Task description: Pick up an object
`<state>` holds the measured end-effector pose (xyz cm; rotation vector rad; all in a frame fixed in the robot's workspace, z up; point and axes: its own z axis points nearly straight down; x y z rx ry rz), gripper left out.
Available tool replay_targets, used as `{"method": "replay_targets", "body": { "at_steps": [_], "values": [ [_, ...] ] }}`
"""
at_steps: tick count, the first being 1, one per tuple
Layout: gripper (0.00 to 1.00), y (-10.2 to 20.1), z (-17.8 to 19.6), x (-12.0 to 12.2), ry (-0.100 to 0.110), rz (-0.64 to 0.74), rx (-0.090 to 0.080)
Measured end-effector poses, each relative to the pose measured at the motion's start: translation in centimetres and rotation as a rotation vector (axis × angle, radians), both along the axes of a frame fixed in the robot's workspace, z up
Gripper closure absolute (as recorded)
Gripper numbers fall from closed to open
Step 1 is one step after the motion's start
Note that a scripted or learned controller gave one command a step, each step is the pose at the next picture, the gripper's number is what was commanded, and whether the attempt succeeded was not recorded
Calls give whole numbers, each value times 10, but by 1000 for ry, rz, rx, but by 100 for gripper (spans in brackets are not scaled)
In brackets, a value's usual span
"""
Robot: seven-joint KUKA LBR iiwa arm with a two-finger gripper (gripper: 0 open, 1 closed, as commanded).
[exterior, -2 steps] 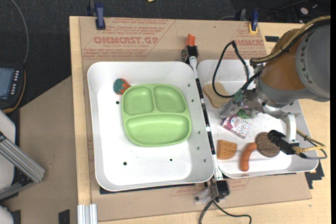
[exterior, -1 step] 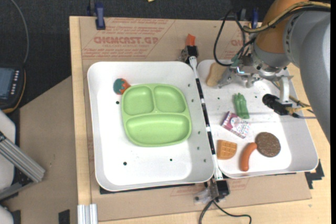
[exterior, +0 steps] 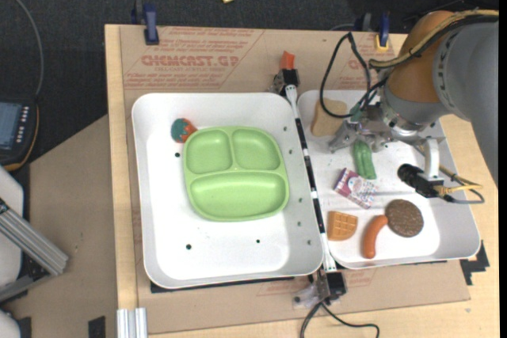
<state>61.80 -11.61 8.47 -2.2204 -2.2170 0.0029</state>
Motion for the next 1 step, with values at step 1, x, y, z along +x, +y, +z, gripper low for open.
{"method": "replay_targets", "body": {
  "at_steps": [1],
  "values": [
    [100,0,11,2,-6,1,-2]
  ]
}}
